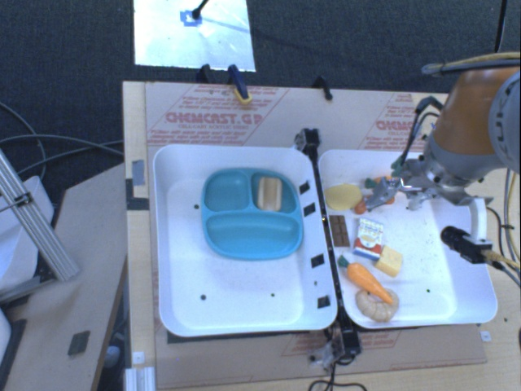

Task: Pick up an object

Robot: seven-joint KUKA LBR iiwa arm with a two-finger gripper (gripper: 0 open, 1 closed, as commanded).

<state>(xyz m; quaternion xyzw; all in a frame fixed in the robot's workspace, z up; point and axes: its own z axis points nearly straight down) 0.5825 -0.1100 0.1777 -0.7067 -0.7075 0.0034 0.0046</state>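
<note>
The arm (476,125) reached in from the right, its orange band high over the right bin's (456,300) far right part and its wrist bent down and leftward. The gripper (381,192) hung low over the far left part of that bin, just right of a pale yellow round piece (343,196). Whether the fingers were spread or pressed together could not be told, since they blurred into a small reddish thing beside them.

Two shallow white bins sat side by side on the bench (98,243). The left bin (236,300) held one blue divided plate (251,216), and one tan bread-like piece (269,193) lay in the plate's far right compartment.

The right bin held the loose objects, all gathered in its left half. Just near of the yellow round piece, by the dividing wall, lay one dark brown bar (340,230). Right of it sat one small white carton (369,235) with printed colours, and one yellow block (389,261) touched the carton's near right corner. Nearer still lay one orange carrot (368,278), slanting toward the near right, with one tan rounded piece (376,304) just near of it. That made six countable objects in the right bin, one of each kind.
</note>
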